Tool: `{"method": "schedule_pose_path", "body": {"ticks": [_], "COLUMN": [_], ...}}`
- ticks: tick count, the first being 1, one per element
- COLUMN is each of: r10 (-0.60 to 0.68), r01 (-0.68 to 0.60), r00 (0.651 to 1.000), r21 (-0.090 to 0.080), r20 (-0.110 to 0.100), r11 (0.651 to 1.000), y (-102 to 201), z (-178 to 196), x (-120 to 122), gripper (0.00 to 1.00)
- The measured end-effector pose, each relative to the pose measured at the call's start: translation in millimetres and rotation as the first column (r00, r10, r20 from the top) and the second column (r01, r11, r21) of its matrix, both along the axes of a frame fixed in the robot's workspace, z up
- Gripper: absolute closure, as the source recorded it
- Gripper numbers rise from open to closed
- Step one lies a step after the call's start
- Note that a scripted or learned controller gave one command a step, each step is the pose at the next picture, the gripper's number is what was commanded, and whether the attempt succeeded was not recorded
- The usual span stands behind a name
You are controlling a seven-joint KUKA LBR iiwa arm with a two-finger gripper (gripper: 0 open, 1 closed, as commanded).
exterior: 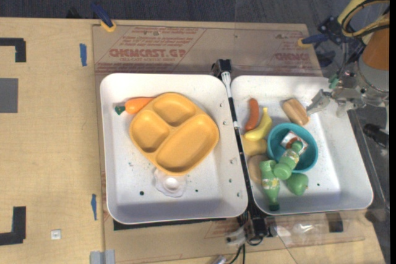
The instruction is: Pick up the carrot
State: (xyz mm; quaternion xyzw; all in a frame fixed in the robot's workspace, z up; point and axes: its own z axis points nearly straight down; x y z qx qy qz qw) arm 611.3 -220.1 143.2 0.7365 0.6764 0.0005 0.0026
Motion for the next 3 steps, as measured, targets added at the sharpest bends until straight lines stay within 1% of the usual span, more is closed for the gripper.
{"method": "schedule_pose_path", "body": {"ticks": [1,2,3], "r10": [0.253,0.234,0.065], "r01": [-0.253,-0.234,-0.065], "r00": [0.967,0.972,0.998], "r21": [-0.004,-0.004,0.004], "r20": [0.003,0.015,-0.004], "r11": [0.967,0.972,0.998], "y": [1,97,173], "z": [105,274,258], "x": [47,58,48], "gripper": [0.00,0.00,0.00]}}
